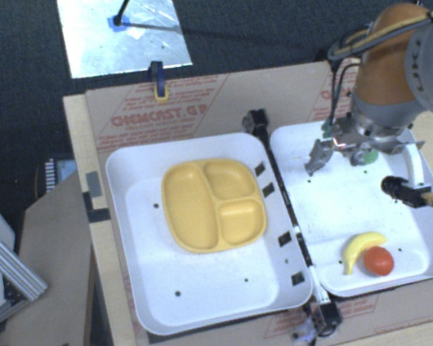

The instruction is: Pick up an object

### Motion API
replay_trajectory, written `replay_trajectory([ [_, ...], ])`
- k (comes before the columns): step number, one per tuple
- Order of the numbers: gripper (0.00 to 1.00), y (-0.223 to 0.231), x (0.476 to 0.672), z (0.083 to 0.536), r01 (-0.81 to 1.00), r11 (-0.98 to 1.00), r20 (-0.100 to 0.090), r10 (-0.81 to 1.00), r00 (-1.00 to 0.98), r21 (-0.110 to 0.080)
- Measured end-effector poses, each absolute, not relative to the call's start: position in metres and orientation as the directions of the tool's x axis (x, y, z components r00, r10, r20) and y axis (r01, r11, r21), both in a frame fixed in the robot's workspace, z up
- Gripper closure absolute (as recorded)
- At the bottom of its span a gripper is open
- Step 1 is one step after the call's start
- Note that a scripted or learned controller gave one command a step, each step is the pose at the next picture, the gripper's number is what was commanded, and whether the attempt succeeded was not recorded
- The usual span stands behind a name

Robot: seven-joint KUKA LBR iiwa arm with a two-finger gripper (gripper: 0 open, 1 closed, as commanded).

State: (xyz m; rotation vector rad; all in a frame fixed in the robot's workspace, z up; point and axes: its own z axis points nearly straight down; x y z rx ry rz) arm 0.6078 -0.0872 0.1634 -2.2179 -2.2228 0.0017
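1. Occupying the left of the bench, left bin [142,247]: shallow, white, rectangular with rounded corners.
2. Yellow plate [212,203]: divided into three compartments, one large on its left side and two smaller on its right. It lies flat in the left bin, slightly toward the bin's far half.
3. Black divider [281,198]: a dark strip with clips running between the two bins, from the far edge to the near edge.
4. Right bin [325,223]: same white, shallow form, set just beside the left bin.
5. Gripper [337,152]: positioned over the far part of the right bin, near its far-left quarter. One grey finger [318,157] points down and to the left; a second shows just to its right with a gap between them, so the fingers stand apart. Nothing is seen between them.
6. Green object [370,155]: small, partly hidden beneath the gripper body; its kind cannot be told.
7. Banana [361,248]: small, yellow, curved, lying in the near part of the right bin, well apart from the gripper.
8. Red fruit [378,261]: round, touching the banana on its near-right side.
9. Arm [395,54]: grey with an orange band, entering from the right above the right bin.
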Motion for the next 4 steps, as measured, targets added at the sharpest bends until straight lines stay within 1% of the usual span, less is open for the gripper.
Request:
replay_trajectory([
  [1, 0.0, -0.084, 0.616, 0.118, 1.0, 0.005, 0.0, 1.0, -0.005, -0.001],
  [2, 0.0, -0.084, 0.616, 0.083, 1.0, 0.001, 0.0, 1.0, -0.001, -0.001],
  [3, 1.0, -0.084, 0.617, 0.095, 1.0, 0.0, -0.001, 1.0, 0.0, 0.003],
  [4, 1.0, -0.092, 0.625, 0.147, 1.0, -0.001, -0.001, 1.0, 0.001, 0.007],
])
